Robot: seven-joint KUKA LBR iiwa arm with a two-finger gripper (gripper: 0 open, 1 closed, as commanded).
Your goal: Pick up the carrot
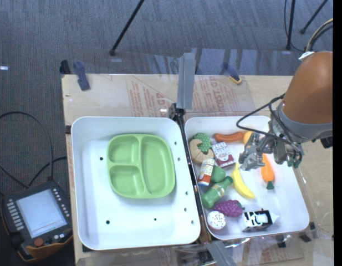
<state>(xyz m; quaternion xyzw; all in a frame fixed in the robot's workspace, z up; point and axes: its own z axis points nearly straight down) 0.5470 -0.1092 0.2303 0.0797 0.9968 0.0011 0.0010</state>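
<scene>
Milk carton (258, 218) at lower right of the frame; carrot (267, 172) lies right of centre in the right bin (301, 204), beside the gripper (253, 158). Finger state: cannot tell. Carrot probably light, stiff, slick plastic; grip mid-body.

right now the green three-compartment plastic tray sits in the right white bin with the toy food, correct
Not quite. The camera view shows the green three-compartment plastic tray alone in the left white bin; the toy food, including the small orange carrot, is in the right white bin.
</scene>
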